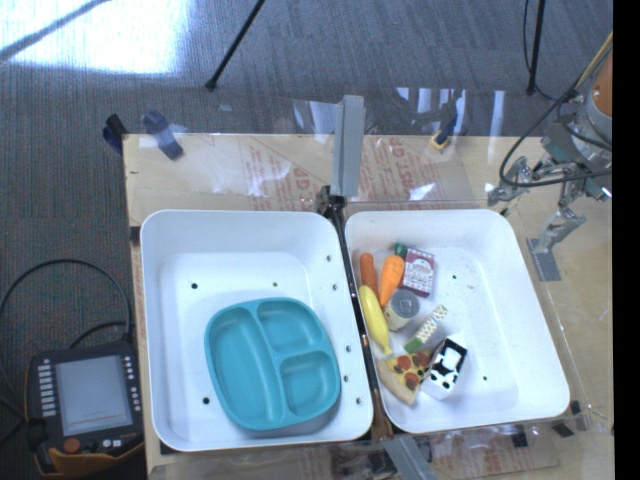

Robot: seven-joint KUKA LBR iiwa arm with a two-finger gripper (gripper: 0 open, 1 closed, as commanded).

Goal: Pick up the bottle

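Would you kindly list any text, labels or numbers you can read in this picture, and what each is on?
None can be read.
Red carton in the right bin: printed front, too small to read.
Bench sheet: reddish print, blurred by glare.
Pendant on the floor: screen and keys too small.

Bright daylight, glare on floor [100, 23]
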